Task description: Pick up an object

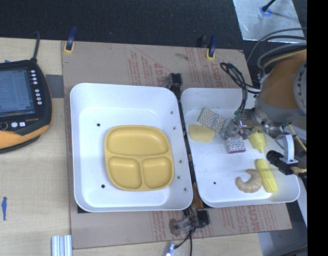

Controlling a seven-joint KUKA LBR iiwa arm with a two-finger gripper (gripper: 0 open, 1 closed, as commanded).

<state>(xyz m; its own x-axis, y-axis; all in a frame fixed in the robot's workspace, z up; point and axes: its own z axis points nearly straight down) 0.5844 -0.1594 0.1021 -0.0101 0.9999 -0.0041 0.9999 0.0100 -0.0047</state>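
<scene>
Both bins are white: the left bin (84, 143) and the right bin (217, 191). The left one carries a pale yellow divided tray (138, 157). In the right one lie a pale yellow block (201, 134), a packet with a green-and-white chequered pattern (210, 118), a small box with a pink-and-white pattern (236, 145), a tan croissant-shaped piece (249, 182) and a bright yellow corn cob (266, 175). The surface (25, 196) is light wood, covered under the bins by brown cardboard (132, 68) with faint red print. The handheld pendant (17, 105) is black and orange with a bluish screen.
</scene>
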